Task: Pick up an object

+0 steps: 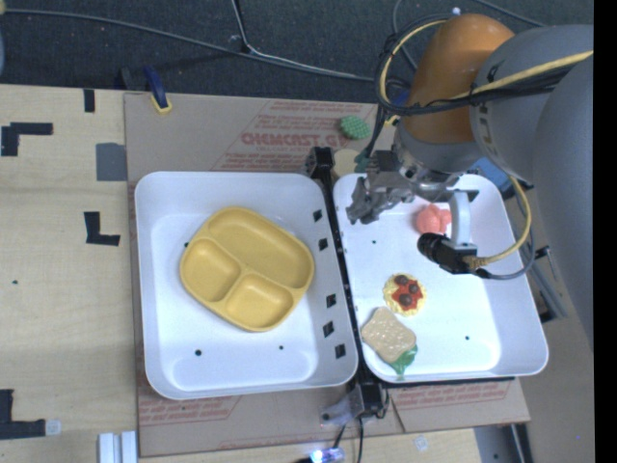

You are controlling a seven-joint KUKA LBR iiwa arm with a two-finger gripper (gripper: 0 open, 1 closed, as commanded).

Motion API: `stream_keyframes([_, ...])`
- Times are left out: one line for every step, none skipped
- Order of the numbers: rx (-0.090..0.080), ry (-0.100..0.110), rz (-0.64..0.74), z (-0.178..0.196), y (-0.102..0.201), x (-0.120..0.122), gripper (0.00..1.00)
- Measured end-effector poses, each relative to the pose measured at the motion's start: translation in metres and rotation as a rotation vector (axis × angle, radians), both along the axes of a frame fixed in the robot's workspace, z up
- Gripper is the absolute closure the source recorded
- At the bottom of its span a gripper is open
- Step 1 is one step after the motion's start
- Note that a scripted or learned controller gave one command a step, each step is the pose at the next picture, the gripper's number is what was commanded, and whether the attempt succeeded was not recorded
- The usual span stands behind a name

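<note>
My gripper (369, 204) hangs over the back left part of the right bin (482, 355), its dark fingers pointing down with nothing visible between them. A pink lumpy object (433, 219) lies just to its right, partly behind the wrist. A small round pizza-like piece (405, 294) with red dots sits in the bin's middle. At the bin's front left lies a tan sandwich-like piece (388, 335) with a green leaf (405, 360) at its edge.
The left bin (159, 258) holds a yellow divided tray (247, 267). A green knobbly object (354, 126) rests on the cardboard behind the bins. Black clips line the divider (331, 268) between the bins. Cables loop over the arm.
</note>
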State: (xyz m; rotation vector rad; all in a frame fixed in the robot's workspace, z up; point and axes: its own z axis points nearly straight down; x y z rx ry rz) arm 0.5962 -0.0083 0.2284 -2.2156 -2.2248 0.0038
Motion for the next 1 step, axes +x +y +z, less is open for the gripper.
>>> stream_keyframes([0.001,-0.002,0.002,0.0075,0.0536,0.0039,1.00])
